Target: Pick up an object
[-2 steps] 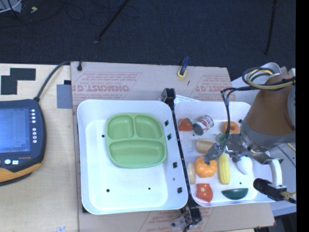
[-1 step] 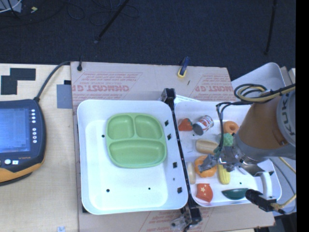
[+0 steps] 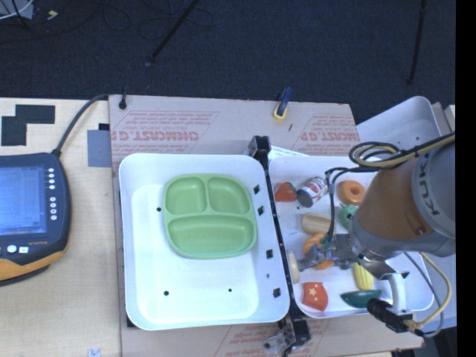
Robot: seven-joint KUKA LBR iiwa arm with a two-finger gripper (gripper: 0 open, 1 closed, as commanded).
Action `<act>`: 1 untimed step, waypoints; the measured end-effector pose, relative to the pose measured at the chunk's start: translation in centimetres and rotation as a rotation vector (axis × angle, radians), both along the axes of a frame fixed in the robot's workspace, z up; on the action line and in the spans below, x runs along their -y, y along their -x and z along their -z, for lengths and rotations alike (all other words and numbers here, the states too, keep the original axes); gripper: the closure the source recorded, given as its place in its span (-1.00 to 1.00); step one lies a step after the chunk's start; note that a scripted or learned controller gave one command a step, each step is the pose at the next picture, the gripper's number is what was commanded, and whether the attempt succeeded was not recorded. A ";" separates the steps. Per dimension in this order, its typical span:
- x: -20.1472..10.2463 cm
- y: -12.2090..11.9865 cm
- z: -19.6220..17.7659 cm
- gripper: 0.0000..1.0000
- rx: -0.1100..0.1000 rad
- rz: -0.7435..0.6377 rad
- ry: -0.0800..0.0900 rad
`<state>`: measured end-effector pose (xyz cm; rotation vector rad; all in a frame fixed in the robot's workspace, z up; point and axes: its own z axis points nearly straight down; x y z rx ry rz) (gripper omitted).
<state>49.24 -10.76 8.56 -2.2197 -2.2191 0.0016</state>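
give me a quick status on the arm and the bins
Gripper low in right bin, among the toys, nothing seen held. Red piece and yellow corn close by. Green tray alone in left bin.

We see glossy white plastic bins (image 3: 141, 274), a smooth matt green plastic tray (image 3: 210, 216), printed brown cardboard (image 3: 186, 129), a pale wooden desk (image 3: 74, 303).

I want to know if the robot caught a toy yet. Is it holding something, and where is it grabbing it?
It cannot be told. The end effector is down among the toy foods in the right bin, but no toy shows clearly in its grip.
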 end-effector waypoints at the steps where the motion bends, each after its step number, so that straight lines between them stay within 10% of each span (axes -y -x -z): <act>1: 0.1 0.0 -1.0 1.00 -0.004 0.007 -0.002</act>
